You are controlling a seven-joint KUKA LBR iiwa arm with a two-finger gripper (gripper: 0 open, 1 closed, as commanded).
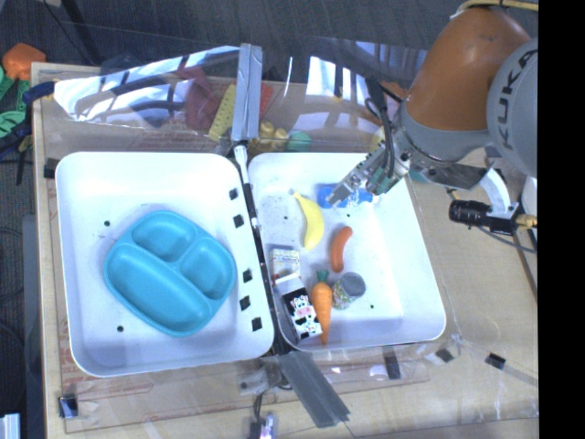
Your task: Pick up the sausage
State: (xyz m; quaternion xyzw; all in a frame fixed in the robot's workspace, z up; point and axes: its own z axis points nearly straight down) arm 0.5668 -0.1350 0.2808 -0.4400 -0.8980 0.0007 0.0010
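The sausage (339, 248) is a small orange-red link lying upright in the middle of the right bin (416, 273). My gripper (352, 193) hangs over the bin's far part, up and slightly right of the sausage and apart from it. Nothing shows between its fingers, and their spread is too small to read. A blue item (331, 193) lies just under the gripper.
A yellow banana (311, 219) lies left of the sausage. A carrot (322, 307), a small grey can (348, 288), a foil packet (285, 263) and a black-and-white carton (303, 314) crowd the bin's near left. The left bin (82, 318) holds a blue divided plate (171, 269).
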